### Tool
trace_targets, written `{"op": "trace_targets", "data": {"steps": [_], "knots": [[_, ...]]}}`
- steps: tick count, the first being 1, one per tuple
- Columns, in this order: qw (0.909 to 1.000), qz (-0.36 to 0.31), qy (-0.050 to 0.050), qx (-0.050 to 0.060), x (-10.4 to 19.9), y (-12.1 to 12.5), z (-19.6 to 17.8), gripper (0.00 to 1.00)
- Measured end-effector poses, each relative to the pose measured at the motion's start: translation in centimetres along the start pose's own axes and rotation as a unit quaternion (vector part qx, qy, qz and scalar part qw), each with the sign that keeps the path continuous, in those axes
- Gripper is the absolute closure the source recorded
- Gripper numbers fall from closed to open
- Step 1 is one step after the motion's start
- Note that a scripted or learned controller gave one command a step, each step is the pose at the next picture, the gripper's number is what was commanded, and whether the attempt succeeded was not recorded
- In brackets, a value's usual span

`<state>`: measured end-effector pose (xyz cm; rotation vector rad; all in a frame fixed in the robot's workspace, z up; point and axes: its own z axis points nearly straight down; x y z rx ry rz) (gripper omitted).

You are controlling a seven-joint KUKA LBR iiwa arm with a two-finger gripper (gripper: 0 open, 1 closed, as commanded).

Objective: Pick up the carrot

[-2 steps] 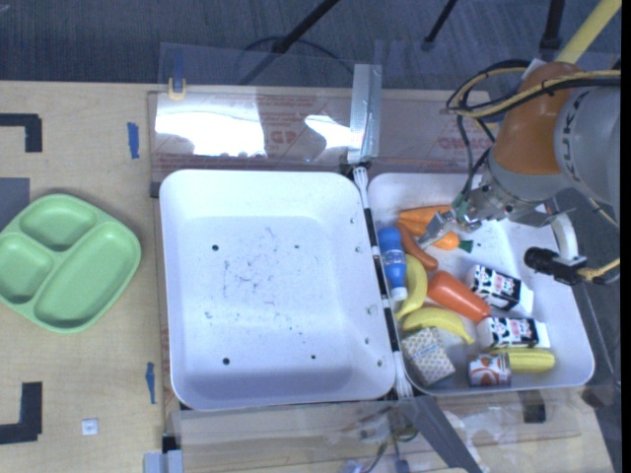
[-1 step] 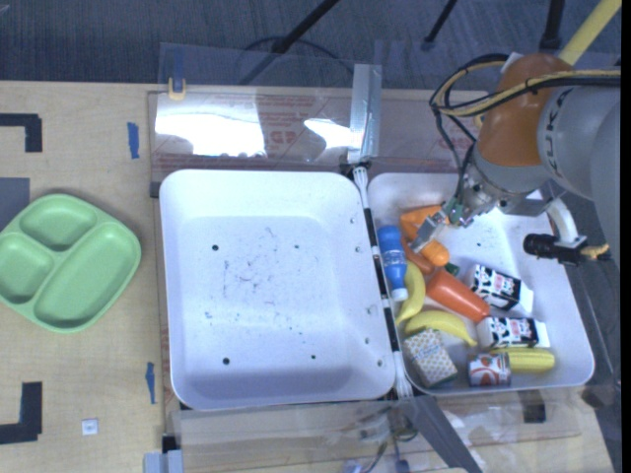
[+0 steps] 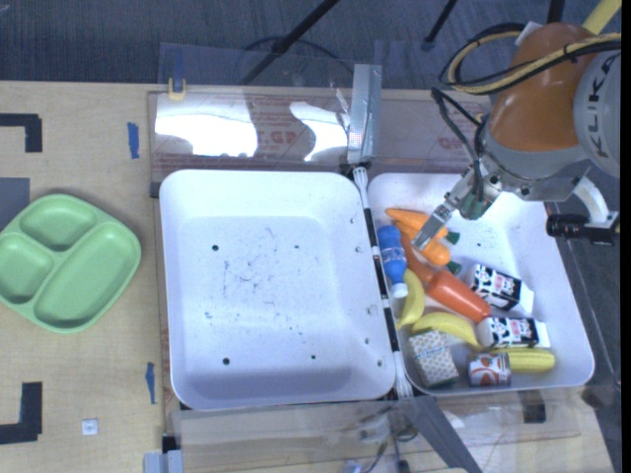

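Observation:
The carrot [image 3: 407, 216] is a light orange tapered piece lying at a slant in the upper left of the right bin [image 3: 567, 294], its thin tip pointing left. My gripper [image 3: 432, 233] hangs directly over the carrot's middle, low and close to it, and covers that part. More of the same orange shows just below the gripper. I cannot see whether anything is gripped.
Packed around the carrot are a blue bottle [image 3: 391, 249], a darker orange-red tapered item [image 3: 458, 291], bananas [image 3: 446, 323], two cow-patterned cartons [image 3: 495, 285], a small can [image 3: 487, 369] and a patterned box [image 3: 435, 357]. The left bin [image 3: 266, 284] adjoins. A green divided plate [image 3: 64, 261] sits far left.

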<state>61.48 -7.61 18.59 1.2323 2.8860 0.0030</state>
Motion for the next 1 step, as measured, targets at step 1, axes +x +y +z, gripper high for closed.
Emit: {"op": "trace_targets", "data": {"steps": [1], "knots": [[0.9868,0.162,-0.001,0.0,-2.35,-0.89,0.47,0.0]]}}
